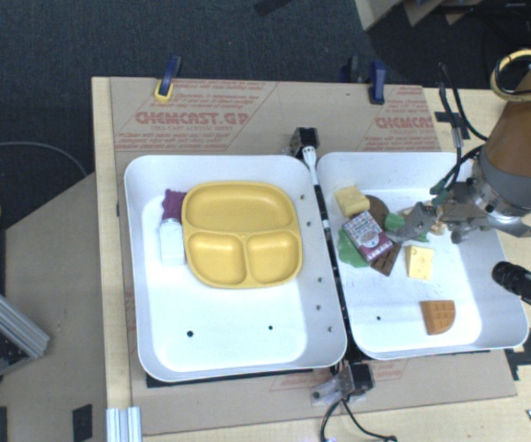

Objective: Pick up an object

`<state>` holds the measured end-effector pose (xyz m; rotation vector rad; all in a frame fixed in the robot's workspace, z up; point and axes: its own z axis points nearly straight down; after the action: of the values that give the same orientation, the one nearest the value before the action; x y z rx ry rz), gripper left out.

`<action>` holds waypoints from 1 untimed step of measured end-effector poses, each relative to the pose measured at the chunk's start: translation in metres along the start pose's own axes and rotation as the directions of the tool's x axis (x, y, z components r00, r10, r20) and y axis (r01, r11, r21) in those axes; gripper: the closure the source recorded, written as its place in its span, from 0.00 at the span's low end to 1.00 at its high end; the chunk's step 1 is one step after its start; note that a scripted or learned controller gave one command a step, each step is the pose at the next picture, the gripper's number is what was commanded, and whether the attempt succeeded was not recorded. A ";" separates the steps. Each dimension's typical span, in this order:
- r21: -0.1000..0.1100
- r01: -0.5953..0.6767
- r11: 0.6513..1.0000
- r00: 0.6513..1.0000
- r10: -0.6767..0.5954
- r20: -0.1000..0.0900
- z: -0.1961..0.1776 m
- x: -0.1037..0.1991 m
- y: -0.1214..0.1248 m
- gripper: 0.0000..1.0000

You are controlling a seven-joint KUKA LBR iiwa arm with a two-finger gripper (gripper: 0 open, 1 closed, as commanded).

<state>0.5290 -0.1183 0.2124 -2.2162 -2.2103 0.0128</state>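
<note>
On the cardboard-topped bench, the gripper hangs low over the right bin's clutter, presumably to grab something; its grip unreadable.

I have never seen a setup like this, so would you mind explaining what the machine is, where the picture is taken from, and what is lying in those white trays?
This is one picture from a fixed camera above the bench, looking down at a slant. The grey machine with the orange band at the right is a robot arm; its two-finger gripper is lowered over the right bin. Whether it holds anything cannot be made out. That bin contains small items: a yellow block, a red and white packet on something green, a pale yellow square and an orange-brown waffle-like piece. The left bin holds a yellow divided plate, with a purple item and a white item beside its left edge.
</note>
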 end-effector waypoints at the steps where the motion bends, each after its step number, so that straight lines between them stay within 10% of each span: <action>1: -0.013 0.003 1.000 1.000 -0.003 0.002 -0.006 0.000 0.003 0.00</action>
<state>0.5318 -0.1183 0.2188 -2.2209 -2.2207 0.0002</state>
